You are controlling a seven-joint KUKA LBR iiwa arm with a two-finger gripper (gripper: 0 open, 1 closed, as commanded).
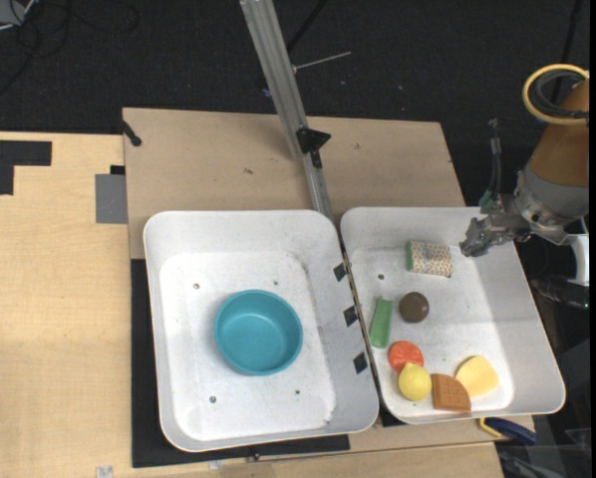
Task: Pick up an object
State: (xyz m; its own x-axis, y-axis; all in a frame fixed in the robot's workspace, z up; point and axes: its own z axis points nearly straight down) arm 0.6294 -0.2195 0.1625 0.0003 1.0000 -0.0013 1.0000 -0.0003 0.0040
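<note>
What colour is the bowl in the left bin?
The bowl is teal blue, as the camera view shows.

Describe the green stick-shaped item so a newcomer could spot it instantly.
Look in the right-hand white bin, along its left wall. The green stick-shaped piece lies there, above the red ball. It is the only long, narrow, plain green thing among mostly rounded pieces.

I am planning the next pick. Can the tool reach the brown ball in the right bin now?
Probably yes. The tool hovers at the right bin's upper edge, and the brown ball lies apart from its neighbours, uncovered.
</note>
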